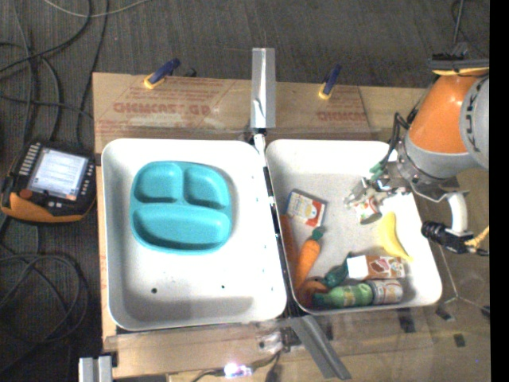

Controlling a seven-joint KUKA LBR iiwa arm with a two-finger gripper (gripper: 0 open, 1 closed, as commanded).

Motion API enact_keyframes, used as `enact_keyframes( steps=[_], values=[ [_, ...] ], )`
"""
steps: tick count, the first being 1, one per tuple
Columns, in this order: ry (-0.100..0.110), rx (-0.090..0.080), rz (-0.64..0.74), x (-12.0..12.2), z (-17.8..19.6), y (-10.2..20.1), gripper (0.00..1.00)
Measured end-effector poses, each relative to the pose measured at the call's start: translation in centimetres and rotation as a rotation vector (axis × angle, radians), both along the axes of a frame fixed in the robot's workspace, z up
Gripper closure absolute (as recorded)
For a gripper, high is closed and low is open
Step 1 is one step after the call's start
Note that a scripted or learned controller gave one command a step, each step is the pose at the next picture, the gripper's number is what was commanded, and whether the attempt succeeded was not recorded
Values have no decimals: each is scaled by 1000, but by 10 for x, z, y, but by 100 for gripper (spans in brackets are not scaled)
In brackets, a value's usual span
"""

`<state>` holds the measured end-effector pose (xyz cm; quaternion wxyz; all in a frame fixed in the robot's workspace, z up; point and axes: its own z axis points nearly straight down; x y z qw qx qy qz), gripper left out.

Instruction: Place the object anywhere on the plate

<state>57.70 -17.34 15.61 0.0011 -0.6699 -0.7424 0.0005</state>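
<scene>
At six o'clock in the right bin (413,289), a bottle (354,294) is lying beside a carrot (307,257). The gripper (367,195) is hovering at three o'clock; its opening I cannot tell. At nine o'clock, the teal plate (183,205) is sitting in the left bin (119,293).

Glossy plastic plate (183,207), seemingly smooth white bins (119,293)

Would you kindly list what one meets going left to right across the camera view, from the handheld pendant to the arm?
Teach pendant → teal plate → small carton → end effector → banana → orange arm band.
</scene>
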Motion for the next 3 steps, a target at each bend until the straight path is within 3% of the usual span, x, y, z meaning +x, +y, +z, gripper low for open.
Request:
enact_keyframes(
  steps=[1,2,3],
  values=[
    [-1,-3,185,67,61,57,100],
    [0,-3,-42,31,81,50,100],
    [0,-1,-69,-6,111,145,100]
  ],
)
